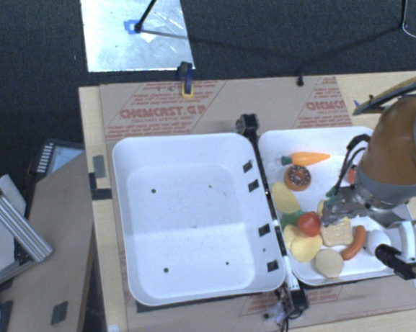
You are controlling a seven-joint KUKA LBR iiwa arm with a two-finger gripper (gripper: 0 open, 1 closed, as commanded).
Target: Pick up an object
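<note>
The right bin (314, 139) holds toy food: an orange carrot (310, 158), a brown donut (297, 178), a pale yellow piece (285, 199), a red tomato (308, 224), a yellow lemon-like piece (306, 246), a beige round (329, 263), a slice of toast (337, 233) and a red-orange sausage (353, 243). My gripper (333, 211) reaches in from the right and hovers low over the middle of this bin, just right of the tomato and above the toast. Nothing shows between its fingers.
The left bin (191, 221) lies beside it, parted by a ridge with black clips (257, 186). The arm's orange band (401, 145) covers the right bin's right side. A shiny metal sheet (137, 29) lies on the dark floor at the back.
</note>
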